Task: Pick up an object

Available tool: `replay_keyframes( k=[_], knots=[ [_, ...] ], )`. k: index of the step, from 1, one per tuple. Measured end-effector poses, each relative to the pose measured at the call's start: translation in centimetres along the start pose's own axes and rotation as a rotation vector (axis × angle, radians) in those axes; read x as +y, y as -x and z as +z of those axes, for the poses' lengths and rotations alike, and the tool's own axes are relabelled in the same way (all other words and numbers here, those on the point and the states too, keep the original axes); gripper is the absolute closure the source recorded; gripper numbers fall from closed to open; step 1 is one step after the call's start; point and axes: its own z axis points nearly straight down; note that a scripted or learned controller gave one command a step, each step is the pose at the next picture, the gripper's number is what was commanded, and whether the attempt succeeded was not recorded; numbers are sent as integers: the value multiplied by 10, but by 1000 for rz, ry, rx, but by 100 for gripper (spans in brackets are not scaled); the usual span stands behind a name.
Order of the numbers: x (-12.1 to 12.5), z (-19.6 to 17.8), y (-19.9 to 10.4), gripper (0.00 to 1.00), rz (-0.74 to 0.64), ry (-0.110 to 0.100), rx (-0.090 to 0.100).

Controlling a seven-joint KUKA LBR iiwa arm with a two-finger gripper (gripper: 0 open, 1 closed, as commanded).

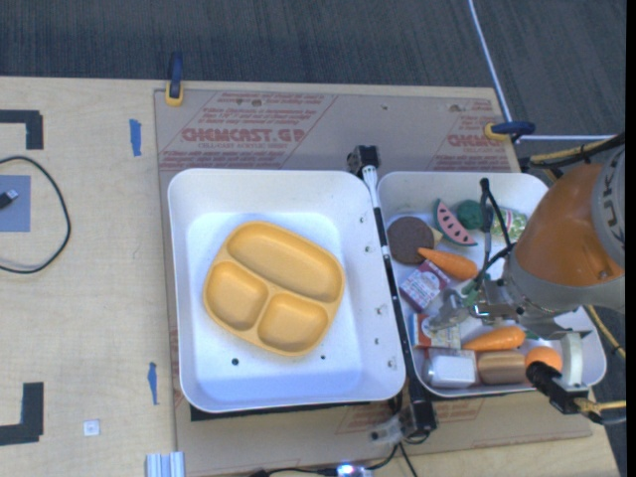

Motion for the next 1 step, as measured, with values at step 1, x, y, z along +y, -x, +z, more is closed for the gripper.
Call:
replay_keyframes(
  k=[1],
  knots=[
    [2,21,-6,0,-4,2,8]
  ],
)
